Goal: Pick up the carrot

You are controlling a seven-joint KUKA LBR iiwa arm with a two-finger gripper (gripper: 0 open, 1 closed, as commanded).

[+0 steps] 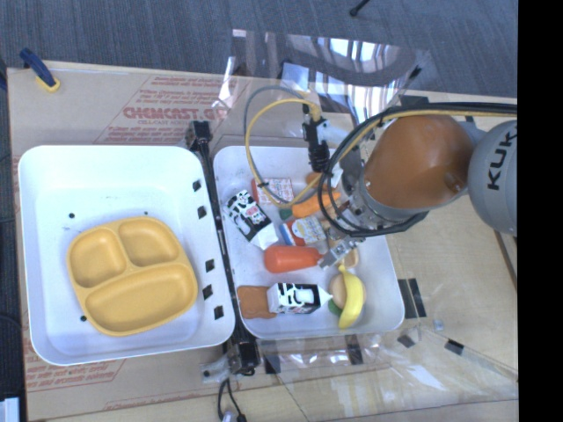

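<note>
The carrot is a short orange piece with a green tip, lying in the upper middle of the right bin. The arm's wrist hides its right end. My gripper hangs below the orange-banded wrist, just below and to the right of the carrot. It sits close to the right end of a red-orange sausage-like toy. Nothing shows between the gripper's tips.
The right bin also holds two cow-patterned cartons, a banana, a brown biscuit and a printed packet. A yellow divided plate lies in the left bin. Yellow and black cables loop above the right bin.
</note>
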